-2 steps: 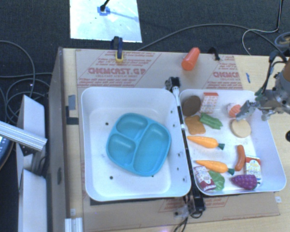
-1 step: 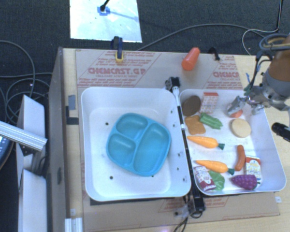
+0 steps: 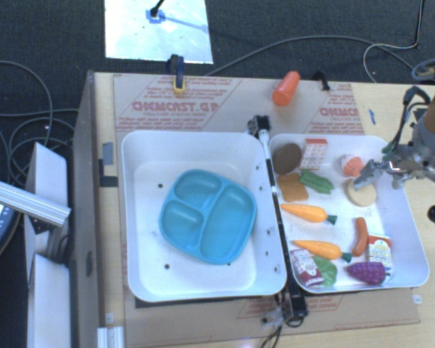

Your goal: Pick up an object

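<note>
two carrots [image 3: 304,212], one blue plate [image 3: 207,215], one pincer [image 3: 367,177]

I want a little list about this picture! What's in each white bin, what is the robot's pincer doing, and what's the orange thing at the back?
left bin: one blue divided plate
right bin: toy food, including two carrots, a sausage, purple grapes, a green pepper
pincer: over the right bin's far right part, beside a pale round slice
arm: comes in from the right
behind the bins: orange cylinder lying on cardboard
</note>
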